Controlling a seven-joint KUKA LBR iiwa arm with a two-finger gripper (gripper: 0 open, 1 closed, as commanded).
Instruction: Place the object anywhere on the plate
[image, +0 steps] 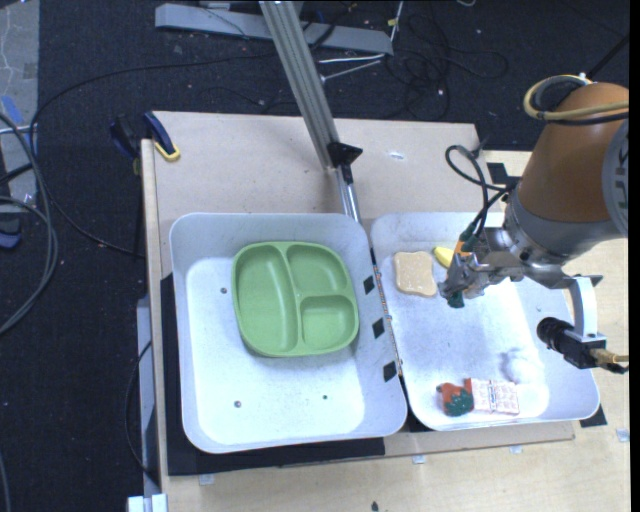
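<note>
Looking down from the camera view, the gripper (455, 292) hangs low in the right bin (560, 395), just beside a tan bread-like piece (414, 273) and a yellow bit (444, 257); whether it is open or closed I cannot tell. The green plate (296, 298) waits in the left bin (200, 390), so I'd settle squarely over one object before closing

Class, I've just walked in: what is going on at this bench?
A grey and orange robot arm reaches in from the right over the right bin. Its claw hangs low beside a tan slice of toy bread and a small yellow piece. More small toys lie near the front. The green divided plate sits in the left bin with nothing on it yet.
</note>
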